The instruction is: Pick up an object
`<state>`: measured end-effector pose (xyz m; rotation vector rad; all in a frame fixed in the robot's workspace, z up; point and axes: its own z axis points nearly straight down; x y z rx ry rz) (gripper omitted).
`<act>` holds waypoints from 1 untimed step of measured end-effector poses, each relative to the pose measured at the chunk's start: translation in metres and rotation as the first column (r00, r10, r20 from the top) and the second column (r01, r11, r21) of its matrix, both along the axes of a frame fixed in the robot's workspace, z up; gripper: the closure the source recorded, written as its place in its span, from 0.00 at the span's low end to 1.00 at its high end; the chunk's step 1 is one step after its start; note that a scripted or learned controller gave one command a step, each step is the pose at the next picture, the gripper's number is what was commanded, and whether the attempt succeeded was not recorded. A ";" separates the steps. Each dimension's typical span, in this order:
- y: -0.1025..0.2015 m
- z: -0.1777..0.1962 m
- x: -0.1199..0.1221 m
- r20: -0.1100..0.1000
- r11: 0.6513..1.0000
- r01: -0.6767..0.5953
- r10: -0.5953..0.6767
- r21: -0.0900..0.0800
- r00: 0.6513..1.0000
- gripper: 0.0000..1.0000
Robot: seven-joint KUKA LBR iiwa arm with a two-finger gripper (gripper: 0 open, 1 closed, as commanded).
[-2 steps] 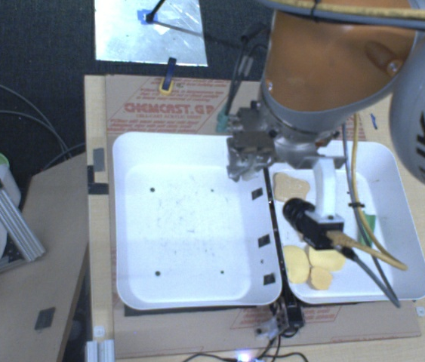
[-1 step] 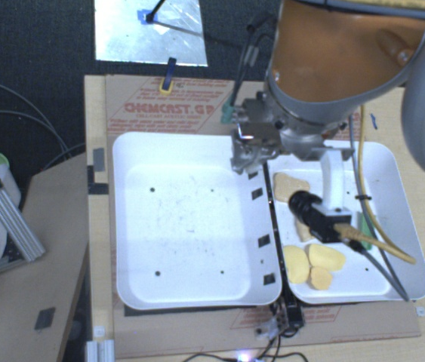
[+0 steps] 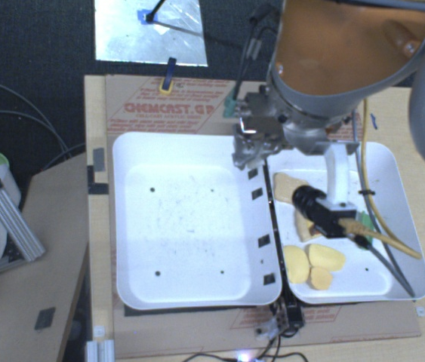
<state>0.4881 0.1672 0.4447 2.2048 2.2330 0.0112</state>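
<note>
My gripper (image 3: 248, 155) hangs over the far end of the divide between the two bins, at the back left corner of the right bin (image 3: 393, 172). In the right bin's near left corner lie three pale yellow rounded pieces (image 3: 314, 264). A tan flat wedge (image 3: 287, 188) rests farther back along the bin's left wall, and another yellowish piece (image 3: 303, 227) lies partly hidden behind the robot's own parts. The gripper is above and to the left of these things, and nothing shows in its grasp.
The left white bin (image 3: 189, 225) sits beside the right one, with black clips (image 3: 263, 241) along the shared wall. Both bins rest on a cardboard sheet (image 3: 167, 108). A metal plate (image 3: 150, 19) lies beyond it. The arm's bulk (image 3: 348, 44) overhangs the right bin's back.
</note>
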 end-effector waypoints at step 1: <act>0.000 0.011 0.001 0.003 1.000 -0.005 0.005 0.001 1.000 1.00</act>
